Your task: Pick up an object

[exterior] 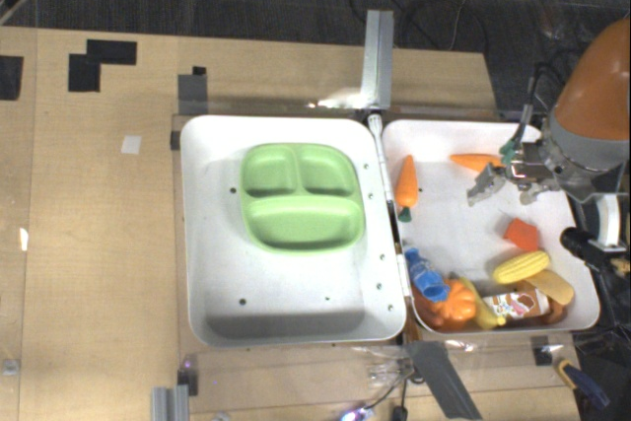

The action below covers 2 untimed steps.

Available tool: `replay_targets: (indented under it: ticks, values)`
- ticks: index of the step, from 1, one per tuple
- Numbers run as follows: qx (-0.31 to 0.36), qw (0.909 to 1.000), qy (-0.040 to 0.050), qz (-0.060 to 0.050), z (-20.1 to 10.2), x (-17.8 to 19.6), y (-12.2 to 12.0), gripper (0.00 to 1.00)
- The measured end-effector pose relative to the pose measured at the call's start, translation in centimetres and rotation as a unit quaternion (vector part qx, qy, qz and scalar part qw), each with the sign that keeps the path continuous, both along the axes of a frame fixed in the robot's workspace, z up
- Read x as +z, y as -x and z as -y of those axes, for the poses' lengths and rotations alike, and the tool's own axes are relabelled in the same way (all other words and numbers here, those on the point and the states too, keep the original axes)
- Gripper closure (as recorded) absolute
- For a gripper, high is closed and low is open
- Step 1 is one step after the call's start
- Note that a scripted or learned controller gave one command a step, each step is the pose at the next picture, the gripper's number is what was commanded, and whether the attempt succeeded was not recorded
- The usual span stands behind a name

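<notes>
While the arm (592, 104) reaches in from the right, its gripper (503, 180) hangs over the upper part of the right bin (444, 138), and the two grey fingers (481, 186) stand clearly apart, with nothing between them and only white bin floor showing under the gap. Just above the gripper, near the far edge of this bin, lies a toy carrot (474, 161), orange and long, pointing toward the left; its right end is hidden behind the gripper body, so I cannot tell if they touch. A second carrot (406, 182), orange with a small green end, lies along the left wall of the same bin, nearly upright in the picture. Below the gripper, toward the right edge, an orange block (523, 234) rests alone, and just under it lies a yellow corn cob (521, 265). Along the near edge of the bin several things are crowded together: a blue toy (425, 276) at the near left corner, an orange pumpkin-like toy (455, 303) touching it, and a brown bottle (523, 305) with a label lying on its side. The left bin (212, 212) carries a green divided plate (301, 195) with three compartments, placed toward its far edge.
</notes>
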<state>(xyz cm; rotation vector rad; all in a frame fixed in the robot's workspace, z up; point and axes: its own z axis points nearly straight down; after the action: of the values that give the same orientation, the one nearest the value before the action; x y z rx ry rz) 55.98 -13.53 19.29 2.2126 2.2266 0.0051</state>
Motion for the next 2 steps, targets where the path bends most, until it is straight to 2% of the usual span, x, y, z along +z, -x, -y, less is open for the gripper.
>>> replay_targets:
  ticks: [1,2]
  values:
    - [0.0,1.0,0.0,0.0,0.0,0.0,0.0,0.0]
    - [0.334,0.9425,0.0021,0.002,-1.2,-7.7,-4.8,0.0]
